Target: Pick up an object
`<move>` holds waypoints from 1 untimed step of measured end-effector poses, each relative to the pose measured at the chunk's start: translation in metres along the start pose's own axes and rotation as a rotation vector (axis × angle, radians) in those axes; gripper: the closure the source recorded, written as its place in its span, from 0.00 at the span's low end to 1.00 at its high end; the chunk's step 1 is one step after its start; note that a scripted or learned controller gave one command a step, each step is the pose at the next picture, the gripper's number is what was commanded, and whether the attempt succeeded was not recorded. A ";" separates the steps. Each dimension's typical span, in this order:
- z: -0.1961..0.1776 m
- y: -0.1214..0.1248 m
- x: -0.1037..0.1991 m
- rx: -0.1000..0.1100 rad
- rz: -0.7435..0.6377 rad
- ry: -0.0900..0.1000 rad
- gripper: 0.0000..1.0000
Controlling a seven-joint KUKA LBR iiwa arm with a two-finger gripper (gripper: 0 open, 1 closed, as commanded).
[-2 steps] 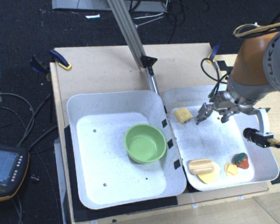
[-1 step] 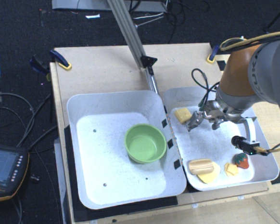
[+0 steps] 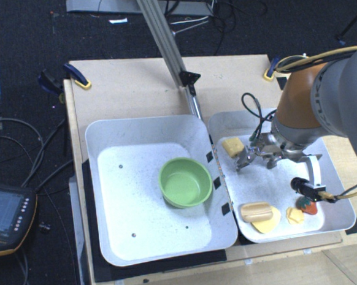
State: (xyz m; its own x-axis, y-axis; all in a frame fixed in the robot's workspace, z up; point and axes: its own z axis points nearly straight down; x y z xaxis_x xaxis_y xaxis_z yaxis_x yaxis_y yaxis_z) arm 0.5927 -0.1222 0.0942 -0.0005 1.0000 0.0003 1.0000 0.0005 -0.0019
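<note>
A pale yellow block (image 3: 232,146) lies in the right bin (image 3: 334,163), toward its 10 o'clock corner, and we judge it the likeliest pick. It sits just beside our end effector (image 3: 253,155), at about 10 o'clock from it, close but with nothing between the fingers; whether they are spread we cannot tell. The block's long axis is too unclear to call. Further pieces, a tan roll (image 3: 256,211) and a red item (image 3: 306,205), rest toward 6 o'clock. A green bowl (image 3: 184,181) occupies the left bin (image 3: 116,174) on the tabletop (image 3: 137,87).

Dark floor (image 3: 17,53), loose cables (image 3: 17,130); tan bench (image 3: 131,87).
</note>
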 end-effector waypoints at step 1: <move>-0.011 0.001 0.000 -0.002 0.000 0.000 1.00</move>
State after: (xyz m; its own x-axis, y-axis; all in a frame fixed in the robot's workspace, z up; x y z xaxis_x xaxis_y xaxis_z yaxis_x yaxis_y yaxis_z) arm 0.5933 -0.1225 0.1056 -0.0001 1.0000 0.0000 1.0000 0.0001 0.0000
